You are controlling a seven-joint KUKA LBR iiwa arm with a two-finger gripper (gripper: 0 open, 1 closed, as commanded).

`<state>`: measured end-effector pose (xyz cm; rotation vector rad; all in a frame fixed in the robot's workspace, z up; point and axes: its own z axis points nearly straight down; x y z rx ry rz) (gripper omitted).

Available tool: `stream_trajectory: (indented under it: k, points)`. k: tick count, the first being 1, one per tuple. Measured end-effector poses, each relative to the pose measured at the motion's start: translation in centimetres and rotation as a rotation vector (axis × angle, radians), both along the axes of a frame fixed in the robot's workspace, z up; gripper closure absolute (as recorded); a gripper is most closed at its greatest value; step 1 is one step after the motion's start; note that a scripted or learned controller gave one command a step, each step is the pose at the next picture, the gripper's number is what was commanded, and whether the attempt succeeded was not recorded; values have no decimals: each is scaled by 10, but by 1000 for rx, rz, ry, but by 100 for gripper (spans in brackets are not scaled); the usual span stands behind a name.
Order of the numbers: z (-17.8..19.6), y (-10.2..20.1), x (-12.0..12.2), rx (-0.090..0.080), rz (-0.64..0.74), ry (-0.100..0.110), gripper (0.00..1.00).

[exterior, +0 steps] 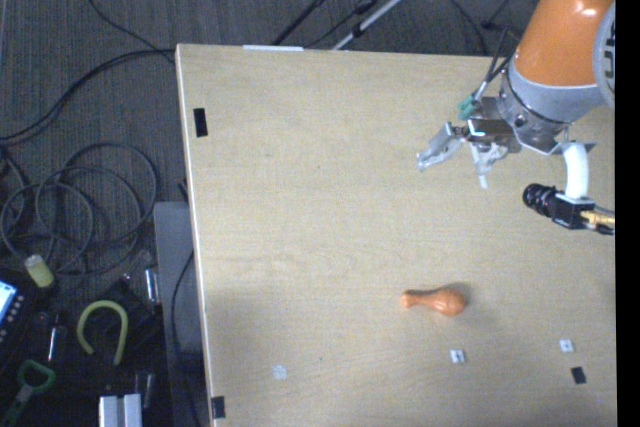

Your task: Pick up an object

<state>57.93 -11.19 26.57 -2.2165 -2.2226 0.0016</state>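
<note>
Orange object on the bench, my fingers empty above it.

The small orange pear-shaped object (436, 301) lies on its side on the pale bench (300, 215), toward the near right. My fingers (462, 150) hang well apart from it, farther back and slightly right, spread apart with nothing between them. Cables (80, 195) sprawl on the floor at left.

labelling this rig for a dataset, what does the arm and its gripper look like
The arm is rounded, with a glossy orange band above a grey wrist collar. The gripper is pale metallic with thin fingers and a small teal part. A white curved piece and a black cylinder sit beside the wrist.
</note>
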Motion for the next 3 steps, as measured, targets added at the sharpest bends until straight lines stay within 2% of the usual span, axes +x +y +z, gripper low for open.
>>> stream_trajectory:
  k: [1, 2, 3]
  points:
    - [15, -83, 32, -3, 136, 0, 0]
    - [-57, -99, 89, -3, 64, -1, 0]
    - [-169, -109, 89, -2, 298, -2, 0]
